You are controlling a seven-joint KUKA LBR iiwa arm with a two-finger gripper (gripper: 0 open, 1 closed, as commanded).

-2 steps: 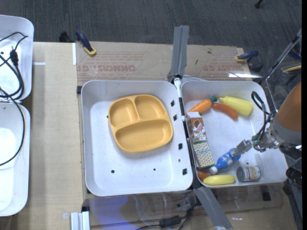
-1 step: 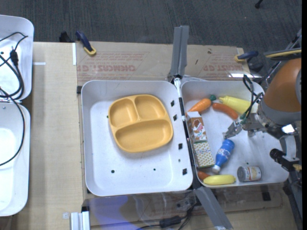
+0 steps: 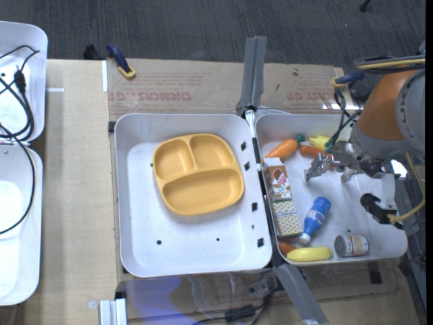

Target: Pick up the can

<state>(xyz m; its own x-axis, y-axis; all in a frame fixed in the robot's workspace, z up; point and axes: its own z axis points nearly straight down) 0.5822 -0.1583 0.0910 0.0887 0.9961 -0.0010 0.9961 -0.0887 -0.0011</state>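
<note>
The can [image 3: 352,245] is small and silver with a printed label. It lies on its side in the front right corner of the right bin [image 3: 338,202]. My gripper [image 3: 329,175] hangs over the back half of that bin, well behind the can and slightly to its left. The fingers [image 3: 312,174] are spread open, with only the white bin floor between them. The grey arm with its orange band [image 3: 379,110] reaches in from the right.
A blue bottle [image 3: 314,217] and a yellow banana [image 3: 310,254] lie left of the can. Two cartons [image 3: 279,181] line the bin's left wall. A carrot [image 3: 287,148] and small toys [image 3: 319,141] sit at the back. The left bin [image 3: 135,229] holds a yellow divided plate [image 3: 198,173].
</note>
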